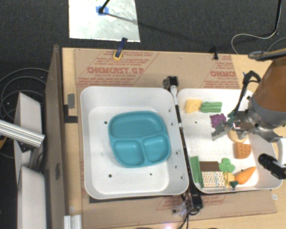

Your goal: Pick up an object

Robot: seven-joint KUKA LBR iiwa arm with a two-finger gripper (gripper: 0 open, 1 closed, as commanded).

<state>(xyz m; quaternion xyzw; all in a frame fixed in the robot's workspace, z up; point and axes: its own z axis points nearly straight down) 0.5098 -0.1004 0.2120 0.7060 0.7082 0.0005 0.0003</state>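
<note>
Two white bins sit side by side on the counter (pixel 133 66). The left bin (pixel 93 128) holds one teal divided tray (pixel 138 138). The right bin (pixel 195 137) holds about eight small toy foods: a yellow piece (pixel 193 106), a green one (pixel 210 107), purple grapes (pixel 217 120), a waffle (pixel 242 150), a carrot (pixel 245 175), broccoli (pixel 226 165), a green strip (pixel 195 171) and a patterned box (pixel 212 179). The pincer (pixel 225 128) hangs beside the grapes; whether it is apart or together cannot be told. Dark carpet (pixel 24 27) surrounds the counter.
</note>
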